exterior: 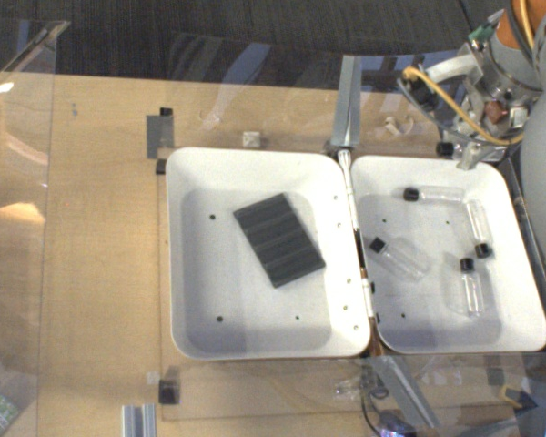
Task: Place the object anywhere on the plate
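Robot arm poised above bins before pickup

The two-finger gripper (467, 157), its state impossible to tell, hangs over the right white bin (519, 335), where clear black-capped plastic vials (434, 193) lie; take one squarely across its body, then carry it to the dark grey ribbed rectangular plate (278, 239).

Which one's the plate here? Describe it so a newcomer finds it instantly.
Of the two white bins, take the left bin. The plate is the dark grey ridged rectangle lying flat and askew near its middle. The clear black-capped tubes all lie in the right bin; it is the one dark, opaque slab.
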Robot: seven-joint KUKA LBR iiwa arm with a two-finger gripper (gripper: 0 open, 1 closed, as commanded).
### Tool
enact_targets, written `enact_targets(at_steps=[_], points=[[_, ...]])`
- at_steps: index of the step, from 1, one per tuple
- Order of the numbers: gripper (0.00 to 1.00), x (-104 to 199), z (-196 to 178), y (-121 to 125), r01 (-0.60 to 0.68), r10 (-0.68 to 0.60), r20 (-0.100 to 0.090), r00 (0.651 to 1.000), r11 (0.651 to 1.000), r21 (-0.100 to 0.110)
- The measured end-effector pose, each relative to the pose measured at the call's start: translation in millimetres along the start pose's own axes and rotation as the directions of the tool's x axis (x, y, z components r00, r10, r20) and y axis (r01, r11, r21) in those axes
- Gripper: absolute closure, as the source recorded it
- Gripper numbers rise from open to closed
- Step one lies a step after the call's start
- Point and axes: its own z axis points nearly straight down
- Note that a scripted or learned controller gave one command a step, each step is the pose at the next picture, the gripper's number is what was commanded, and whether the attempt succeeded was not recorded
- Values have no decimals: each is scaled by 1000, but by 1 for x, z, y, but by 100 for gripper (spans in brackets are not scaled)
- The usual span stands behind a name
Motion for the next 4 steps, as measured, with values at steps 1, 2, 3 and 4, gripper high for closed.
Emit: enact_targets(at_steps=[1, 2, 3, 4], points=[[100, 0, -7, -1, -1, 1, 1, 1000, 1000, 1], [100, -2, 63, 14, 151, -151, 4, 988, 988, 1], [100, -6, 30, 25, 1, -1, 1, 1000, 1000, 0], [100, -3, 6, 40, 26, -26, 2, 1000, 1000, -1]])
